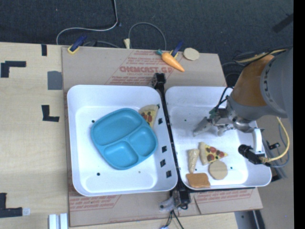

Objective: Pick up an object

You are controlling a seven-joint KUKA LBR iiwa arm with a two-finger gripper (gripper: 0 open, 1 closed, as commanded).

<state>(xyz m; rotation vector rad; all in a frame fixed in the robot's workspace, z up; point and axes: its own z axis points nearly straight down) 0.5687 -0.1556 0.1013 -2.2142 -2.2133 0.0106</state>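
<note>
Camera view. Two shallow white plastic bins side by side on a cardboard sheet: left bin (76, 128) bearing a blue three-compartment plastic plate (124, 138), with a pale toy pizza slice (149, 113) tucked at the plate's upper right edge. Right bin (190, 99) carrying four toy foods clustered toward its near edge: a red-topped pizza wedge (211, 153), a pale cream wedge-shaped piece (192, 159) just left of it, a tan round cookie-like disc (218, 170) below, and an orange-brown bread-like square (198, 180) at the near rim. Beyond the bins, on the cardboard, an orange toy carrot (172, 62) and a small tan round disc (191, 54).

Grey two-finger gripper (204, 126) low over the bare middle of the right bin, fingers slightly spread, nothing between them.

Step judged: approach, nothing grasped yet. Likeliest target the red-topped pizza wedge, nearest to the fingertips, lying just toward the near edge from them. Long axis roughly across the bin, tip pointing right, crust end leftward, close beside the cream piece. Next move calling for a short shift toward the near edge, a descent, and fingers closing across the wedge's narrow width, clear of the neighbouring cream piece.
</note>
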